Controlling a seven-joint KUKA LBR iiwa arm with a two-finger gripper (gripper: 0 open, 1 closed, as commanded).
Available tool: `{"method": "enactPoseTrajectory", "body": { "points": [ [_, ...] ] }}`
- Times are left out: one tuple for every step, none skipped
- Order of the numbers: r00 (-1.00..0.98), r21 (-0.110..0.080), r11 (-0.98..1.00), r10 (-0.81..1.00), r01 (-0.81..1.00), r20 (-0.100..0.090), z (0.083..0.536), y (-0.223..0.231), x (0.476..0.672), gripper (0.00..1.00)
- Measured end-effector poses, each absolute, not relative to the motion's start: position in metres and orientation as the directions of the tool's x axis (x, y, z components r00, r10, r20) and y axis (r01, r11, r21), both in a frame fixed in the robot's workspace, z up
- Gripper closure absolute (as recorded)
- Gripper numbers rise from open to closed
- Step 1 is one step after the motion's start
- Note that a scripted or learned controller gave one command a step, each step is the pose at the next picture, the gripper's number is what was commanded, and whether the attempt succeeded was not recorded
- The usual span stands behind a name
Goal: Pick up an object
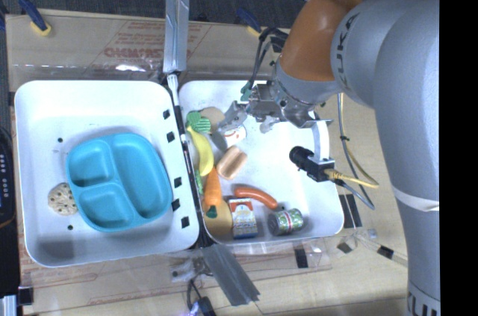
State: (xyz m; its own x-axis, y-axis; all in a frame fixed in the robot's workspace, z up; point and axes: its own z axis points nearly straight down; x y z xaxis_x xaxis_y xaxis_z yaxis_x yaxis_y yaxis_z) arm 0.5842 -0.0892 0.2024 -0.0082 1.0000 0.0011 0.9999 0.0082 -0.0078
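The right bin [317, 191] holds several toy foods along its left side. A yellow banana [200, 150] lies by the divider, with a green piece [196, 120] and a tan piece [213, 115] above it. A small white and red object [234, 133] sits right under my gripper [230, 122], which is low over the bin's upper left part. Below lie a tan bun [231, 161], an orange carrot [213, 191], a red sausage [256, 196], a small box [243, 221] and a green can [288, 220]. Nothing is visibly lifted.
The left bin [45, 113] holds a blue divided plate [119, 180] with a cookie [62, 199] beside it. My grey arm with the orange band [321, 38] covers the right bin's upper right. A black cable fitting [308, 161] hangs over the bin's middle.
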Motion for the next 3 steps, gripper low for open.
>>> {"method": "enactPoseTrajectory", "body": {
  "points": [
    [-0.155,-0.002,0.155,0.988,0.988,0.001,0.092,-0.110,0.619,0.00],
    [-0.164,-0.006,0.164,0.986,0.986,0.002,0.089,-0.111,0.581,0.00],
    [-0.056,-0.002,0.056,0.998,0.998,0.000,0.089,-0.123,0.582,0.00]
  ]
}}
